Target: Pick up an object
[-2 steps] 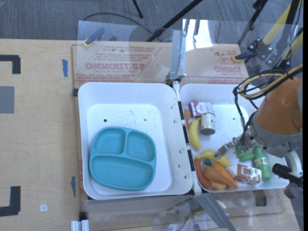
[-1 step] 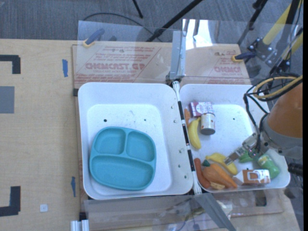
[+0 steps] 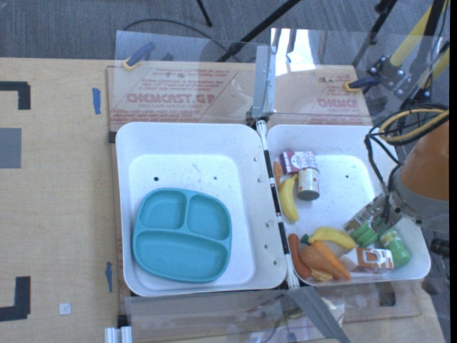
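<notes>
At the lower right of the frame, the grey two-finger gripper (image 3: 373, 224) hovered over a small green plastic toy (image 3: 365, 234), probably light, stiff and slippery; jaw state unclear.

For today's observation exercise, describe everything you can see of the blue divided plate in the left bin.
The blue divided plate is a light turquoise tray, smooth and plastic-looking, with rounded corners and raised ridges splitting it into three compartments: two smaller ones at the far side, one long one at the near side. All three hold nothing. It lies flat and right way up, turned slightly askew, on the floor of the left white bin, toward its near-left corner. Nothing else touches it.
</notes>
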Controlling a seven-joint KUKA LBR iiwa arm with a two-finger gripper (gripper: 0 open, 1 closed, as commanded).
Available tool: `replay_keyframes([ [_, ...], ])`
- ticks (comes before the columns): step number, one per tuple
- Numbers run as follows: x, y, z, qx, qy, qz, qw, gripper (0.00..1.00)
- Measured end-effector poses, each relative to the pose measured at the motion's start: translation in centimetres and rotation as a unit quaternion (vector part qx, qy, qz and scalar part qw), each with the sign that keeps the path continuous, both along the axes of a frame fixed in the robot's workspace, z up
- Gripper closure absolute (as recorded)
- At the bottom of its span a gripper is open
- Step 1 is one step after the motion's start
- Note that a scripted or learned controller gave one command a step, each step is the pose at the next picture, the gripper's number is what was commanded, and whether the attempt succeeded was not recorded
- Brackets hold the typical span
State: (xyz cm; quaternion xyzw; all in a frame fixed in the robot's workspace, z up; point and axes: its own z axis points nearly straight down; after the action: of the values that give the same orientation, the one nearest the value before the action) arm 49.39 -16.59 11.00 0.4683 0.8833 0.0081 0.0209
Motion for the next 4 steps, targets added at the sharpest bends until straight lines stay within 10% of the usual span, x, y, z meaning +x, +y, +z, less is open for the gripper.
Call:
replay_keyframes([
  [1, 0.0, 0.0, 0.0, 0.0001, 0.0, 0.0, 1.0, 0.0],
  [2, -1.2, 1.7, -2.3, 0.0003, 0.019, 0.056, 0.9983, 0.0],
  [4, 3.8, -4.6, -2.4, 0.0, 0.02, 0.064, 0.9978, 0.0],
])
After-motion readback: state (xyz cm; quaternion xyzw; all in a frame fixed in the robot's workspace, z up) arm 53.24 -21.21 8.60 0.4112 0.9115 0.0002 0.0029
